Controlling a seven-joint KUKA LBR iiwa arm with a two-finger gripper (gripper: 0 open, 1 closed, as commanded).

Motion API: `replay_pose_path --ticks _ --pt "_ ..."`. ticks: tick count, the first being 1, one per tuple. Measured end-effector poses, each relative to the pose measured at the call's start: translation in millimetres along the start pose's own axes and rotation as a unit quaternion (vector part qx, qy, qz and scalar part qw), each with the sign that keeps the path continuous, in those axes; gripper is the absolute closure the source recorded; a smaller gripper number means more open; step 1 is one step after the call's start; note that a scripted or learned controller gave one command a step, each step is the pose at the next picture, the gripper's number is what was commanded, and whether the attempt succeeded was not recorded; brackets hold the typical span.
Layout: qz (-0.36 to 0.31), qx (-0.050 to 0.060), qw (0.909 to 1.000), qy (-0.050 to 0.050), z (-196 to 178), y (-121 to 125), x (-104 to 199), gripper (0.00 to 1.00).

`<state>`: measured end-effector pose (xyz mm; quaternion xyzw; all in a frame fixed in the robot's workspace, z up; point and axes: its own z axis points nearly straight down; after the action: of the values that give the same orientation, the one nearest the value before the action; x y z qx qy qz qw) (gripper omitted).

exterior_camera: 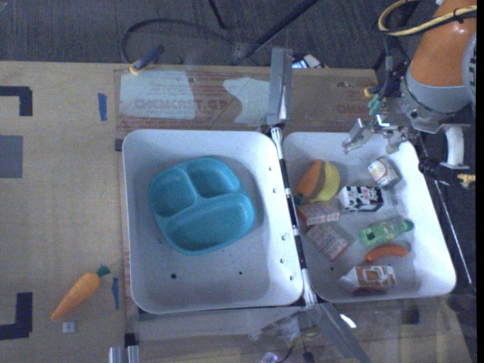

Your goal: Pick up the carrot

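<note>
Pincer (376, 133) hangs over the right bin's (437, 237) far edge, fingers spread apart, gripping nothing. Just below it sits a small can (383, 172), with a milk carton (359, 197) beyond. The carrot (76, 294) lies far off to the lower left, on the surface (53, 203) outside the left bin (136, 225).

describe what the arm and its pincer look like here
The arm is a rounded grey body with a broad orange band above the wrist. A yellow cable loops beside it, with dark cables alongside. The pincer is a small pale metallic piece with thin fingers.
</note>
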<state>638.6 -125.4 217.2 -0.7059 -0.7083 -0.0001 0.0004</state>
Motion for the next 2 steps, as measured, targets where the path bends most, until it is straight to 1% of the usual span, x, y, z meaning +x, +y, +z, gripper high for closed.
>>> replay_pose_path --ticks 1,2 --pt "-0.167 0.000 0.9859 0.000 83 29 10 0.00" --pt "-0.275 0.002 0.9614 -0.003 117 30 15 0.00"
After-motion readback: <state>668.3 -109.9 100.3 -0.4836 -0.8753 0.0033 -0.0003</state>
